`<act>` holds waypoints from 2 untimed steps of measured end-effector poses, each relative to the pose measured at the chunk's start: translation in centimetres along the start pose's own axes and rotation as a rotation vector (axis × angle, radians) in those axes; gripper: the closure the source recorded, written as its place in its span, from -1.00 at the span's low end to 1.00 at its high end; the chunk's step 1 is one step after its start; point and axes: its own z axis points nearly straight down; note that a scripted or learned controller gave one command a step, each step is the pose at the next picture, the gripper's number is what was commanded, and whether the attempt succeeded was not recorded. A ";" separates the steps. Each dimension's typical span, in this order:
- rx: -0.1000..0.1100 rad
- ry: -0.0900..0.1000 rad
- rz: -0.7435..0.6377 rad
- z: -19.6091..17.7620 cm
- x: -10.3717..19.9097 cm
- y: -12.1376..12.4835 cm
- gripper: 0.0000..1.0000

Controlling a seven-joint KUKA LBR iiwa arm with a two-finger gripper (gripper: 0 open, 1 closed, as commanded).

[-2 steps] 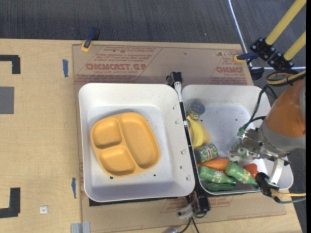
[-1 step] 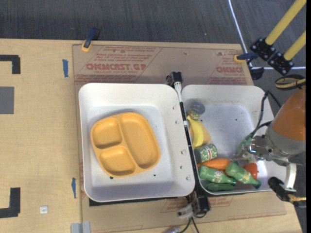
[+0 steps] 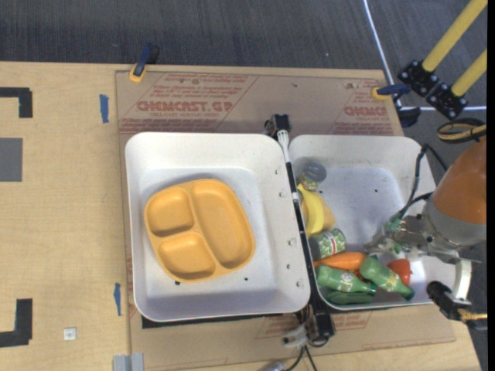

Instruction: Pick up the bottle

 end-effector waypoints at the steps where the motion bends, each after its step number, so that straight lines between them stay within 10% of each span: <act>1: -0.006 -0.009 0.003 -1.1 -0.3 0.1 1.00; 2: -0.006 -0.008 0.003 -1.1 -0.3 0.1 -1.00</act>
